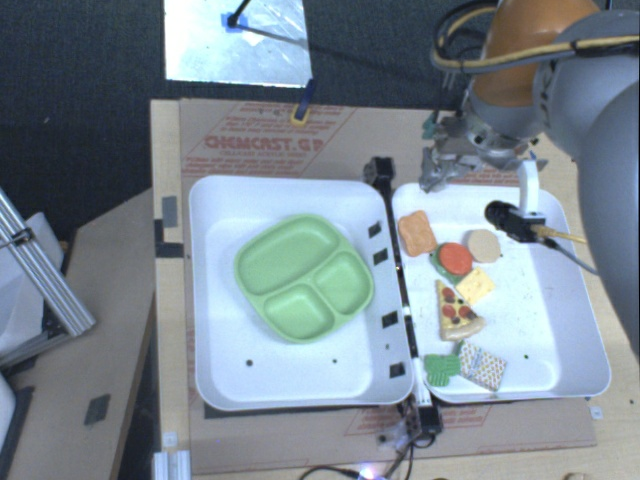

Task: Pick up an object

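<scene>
Claw [443, 176] of the single arm, poised above the far rim of the right bin [590, 356], at about 11 o'clock of that bin; whether it was apart or together could not be told from this angle, and nothing was seen clamped in it. The candidates for picking all lay in the right bin, on the 6 o'clock side of the claw. Nearest was the orange slab [416, 233], just toward 7 o'clock from the claw and close to the divider between the bins, with its long axis running roughly 12 to 6 o'clock. Further along the same line lay the red tomato piece [456, 259], touching or nearly touching the beige disc [485, 246] at its 2 o'clock, then the yellow wedge [476, 286] and the pizza slice [458, 314], whose tip pointed toward 12 o'clock. The green piece [440, 368] and the patterned square [484, 368] sat at the near edge, well apart from the claw. The left bin [215, 373] carried a green divided plate [303, 277]. By judgement, the orange slab was the likeliest object: a short descent toward 7 o'clock would suffice.
</scene>
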`<state>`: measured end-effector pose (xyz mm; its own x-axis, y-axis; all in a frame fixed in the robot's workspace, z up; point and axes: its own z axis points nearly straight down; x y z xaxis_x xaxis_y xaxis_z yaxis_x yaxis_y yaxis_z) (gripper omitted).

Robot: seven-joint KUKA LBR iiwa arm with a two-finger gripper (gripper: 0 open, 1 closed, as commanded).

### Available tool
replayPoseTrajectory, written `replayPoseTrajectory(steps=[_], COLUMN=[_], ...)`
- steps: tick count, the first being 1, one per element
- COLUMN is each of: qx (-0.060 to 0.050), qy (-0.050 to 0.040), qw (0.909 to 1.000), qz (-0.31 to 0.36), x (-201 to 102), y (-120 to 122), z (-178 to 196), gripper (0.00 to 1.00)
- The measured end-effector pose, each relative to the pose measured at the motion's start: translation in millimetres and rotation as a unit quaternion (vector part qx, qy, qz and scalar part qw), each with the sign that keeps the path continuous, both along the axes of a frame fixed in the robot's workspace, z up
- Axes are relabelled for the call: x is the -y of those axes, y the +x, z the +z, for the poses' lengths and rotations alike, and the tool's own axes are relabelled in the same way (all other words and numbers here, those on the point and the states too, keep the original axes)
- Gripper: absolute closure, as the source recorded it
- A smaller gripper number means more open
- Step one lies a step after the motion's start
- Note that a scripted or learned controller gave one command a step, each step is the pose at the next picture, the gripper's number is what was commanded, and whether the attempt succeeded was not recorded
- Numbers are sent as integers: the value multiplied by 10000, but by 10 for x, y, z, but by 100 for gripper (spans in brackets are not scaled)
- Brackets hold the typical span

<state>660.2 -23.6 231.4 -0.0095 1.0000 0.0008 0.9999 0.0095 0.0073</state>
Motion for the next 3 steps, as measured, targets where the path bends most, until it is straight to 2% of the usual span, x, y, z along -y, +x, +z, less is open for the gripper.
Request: replayPoseTrajectory(steps=[1, 2, 3], qx=[-23, -17, -29], qy=[-5, -11, -8], qw=[10000, 10000, 10000], qz=[-14, -44, -21], x=[-170, -51, -179], y=[45, 98, 19], z=[-108, -43, -68], gripper=[100, 100, 100])
